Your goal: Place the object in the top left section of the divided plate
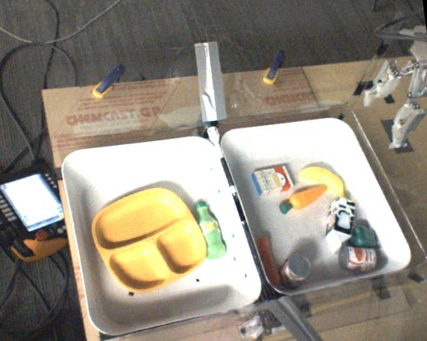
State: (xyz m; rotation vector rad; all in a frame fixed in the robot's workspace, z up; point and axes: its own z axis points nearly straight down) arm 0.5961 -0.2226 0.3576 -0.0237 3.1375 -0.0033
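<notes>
dark carpet with loose cables lies around a brown cardboard-covered bench [149, 108], and on it two shallow white bins stand side by side. a handheld control unit with a lit screen [25, 204] rests on the floor at 9 o'clock from the bench.

the yellow plastic divided plate [147, 234] lies in the middle of the left white bin [117, 157], a little turned. it has one long section toward 11 o'clock and two smaller sections toward 5 o'clock. a small green plastic bottle [210, 229] lies at 3 o'clock from the plate, touching its rim, with the cap toward 12 o'clock. it is on the bin floor, not in a section.

the pale metal two-finger gripper [407, 99] is outside both bins, at 2 o'clock from the right white bin [303, 133]. if it is apart or together, i cannot tell. it is well apart from the plate and the bottle, which lie at about 8 o'clock from it, across the whole right bin.

in the right bin there is a small white and orange carton [271, 180], a round yellow fruit [323, 176] just beside it, and an orange toy carrot with green top [306, 198] touching the fruit. a black and white toy [342, 215] is at 5 o'clock from the carrot. two small cans [294, 270] lie near the 6 o'clock wall.
</notes>
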